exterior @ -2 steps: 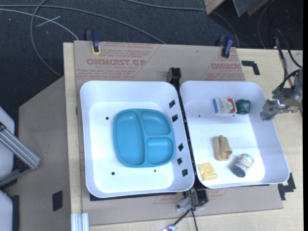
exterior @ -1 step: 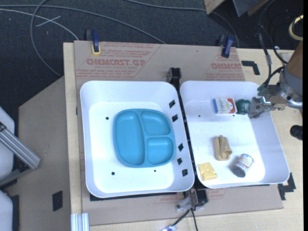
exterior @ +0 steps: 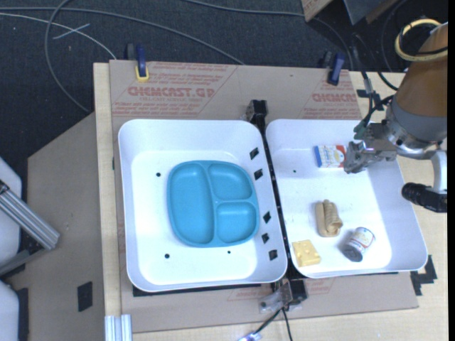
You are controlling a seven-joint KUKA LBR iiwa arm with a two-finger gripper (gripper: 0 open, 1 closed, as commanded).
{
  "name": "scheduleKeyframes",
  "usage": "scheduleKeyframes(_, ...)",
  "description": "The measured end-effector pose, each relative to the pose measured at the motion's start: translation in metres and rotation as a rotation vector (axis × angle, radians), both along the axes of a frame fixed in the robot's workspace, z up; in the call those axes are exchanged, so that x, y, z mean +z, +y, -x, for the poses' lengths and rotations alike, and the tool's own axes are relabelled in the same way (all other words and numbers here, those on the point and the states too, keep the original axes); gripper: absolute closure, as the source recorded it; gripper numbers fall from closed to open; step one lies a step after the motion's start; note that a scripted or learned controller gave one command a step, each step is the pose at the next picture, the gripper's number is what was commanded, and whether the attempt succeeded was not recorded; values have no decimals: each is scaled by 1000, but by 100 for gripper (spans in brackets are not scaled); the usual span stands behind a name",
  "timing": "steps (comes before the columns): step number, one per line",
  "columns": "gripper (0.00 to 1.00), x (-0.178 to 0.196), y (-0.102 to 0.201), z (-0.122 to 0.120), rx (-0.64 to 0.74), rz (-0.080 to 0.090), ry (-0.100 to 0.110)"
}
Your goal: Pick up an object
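1. Bins: the left shallow white plastic bin (exterior: 135, 190) carries a blue divided plastic tray (exterior: 212, 202), well away from the gripper (exterior: 353, 160).
2. Gripper's grasp: cannot tell.
3. Nearest candidate, the small red-white-blue packet (exterior: 328, 155), lies just beside it.

I read red print on the brown board (exterior: 213, 84) under the bins: "CHEMCAST GP" above the left bin, with smaller lines around it that I cannot make out. The same mark repeats, partly visible, above the right bin. Print on the small carton (exterior: 329, 155) and can (exterior: 357, 244) is illegible.
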State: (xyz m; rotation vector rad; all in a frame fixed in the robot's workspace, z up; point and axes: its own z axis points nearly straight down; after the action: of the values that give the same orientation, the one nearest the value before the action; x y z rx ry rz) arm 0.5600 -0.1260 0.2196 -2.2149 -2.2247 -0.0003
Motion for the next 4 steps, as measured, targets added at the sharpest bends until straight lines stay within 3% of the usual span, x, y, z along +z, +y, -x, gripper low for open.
scheduleKeyframes(3,100,1,151,-22,2,-1,-2)
scheduleKeyframes(4,100,-6,202,-20,1,-1,1)
